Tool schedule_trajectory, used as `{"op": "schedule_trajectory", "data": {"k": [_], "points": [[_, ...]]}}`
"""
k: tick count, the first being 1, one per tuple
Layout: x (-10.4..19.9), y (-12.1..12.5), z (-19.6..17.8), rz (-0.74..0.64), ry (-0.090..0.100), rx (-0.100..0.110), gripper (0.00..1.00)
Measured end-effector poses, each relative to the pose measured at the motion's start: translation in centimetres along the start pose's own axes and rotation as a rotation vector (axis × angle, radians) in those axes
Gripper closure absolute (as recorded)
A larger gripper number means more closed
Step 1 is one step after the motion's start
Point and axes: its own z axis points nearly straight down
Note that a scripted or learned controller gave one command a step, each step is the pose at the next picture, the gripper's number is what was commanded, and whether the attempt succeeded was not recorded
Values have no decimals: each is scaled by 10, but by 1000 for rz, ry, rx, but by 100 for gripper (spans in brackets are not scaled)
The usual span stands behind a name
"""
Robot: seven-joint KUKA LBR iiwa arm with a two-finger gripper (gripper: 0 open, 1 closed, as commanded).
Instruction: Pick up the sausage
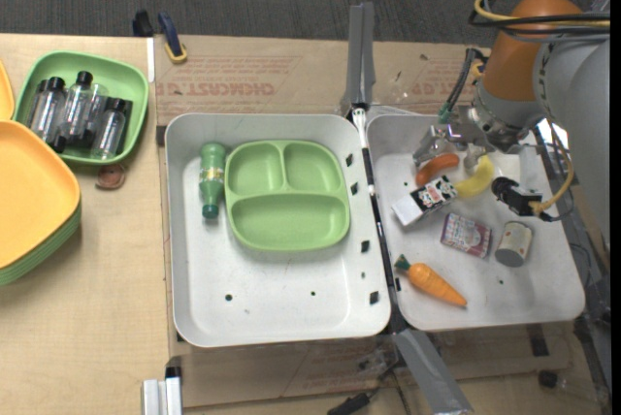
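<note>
We counted two white bins (184, 209). In the left one lay one green divided plate (287, 194) and one green bottle (211, 178). In the right bin we saw one carrot (436, 283), one banana (475, 178), one small can (513, 243), one pink packet (466, 235), one black-and-white box (425, 201) and one sausage (437, 168). The sausage was smooth, orange-red and rounded, near the bin's far side, with its long axis roughly left to right. The gripper (439, 143) hung just over it; we cannot tell how its grip stood.
</note>
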Motion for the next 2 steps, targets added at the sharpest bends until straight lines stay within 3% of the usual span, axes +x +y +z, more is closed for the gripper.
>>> {"op": "schedule_trajectory", "data": {"k": [1, 2], "points": [[-1, 0, -9, 2, -1, 0, 100], [58, -2, -133, -30, -1, -2, 100]]}}
